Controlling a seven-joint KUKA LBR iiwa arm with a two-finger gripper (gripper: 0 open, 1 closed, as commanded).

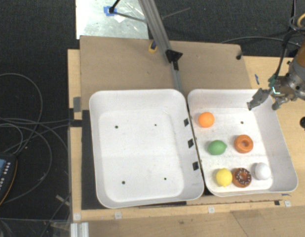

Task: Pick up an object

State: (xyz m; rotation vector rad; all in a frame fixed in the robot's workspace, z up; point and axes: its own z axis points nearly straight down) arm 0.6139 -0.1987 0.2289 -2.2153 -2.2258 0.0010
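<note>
Nearest the front rim of the right bin (283, 147), a yellow ball (223, 177), a brown donut (241, 177) and a white ball (262, 171) are placed in a row. Behind them a lime (217, 147), an orange donut (244, 143) and an orange (206, 119) are seen. The gripper (265, 100) is held open over the bin's far right corner, with nothing between its fingers.

Two white bins (137, 100) are sitting on the worktop (211, 63), holding six things: two doughnuts (244, 143), four balls (206, 119).

Arm (300, 63) enters from right edge, wrist angled down-left; gripper (265, 100) fingers spread apart, nothing between
</note>
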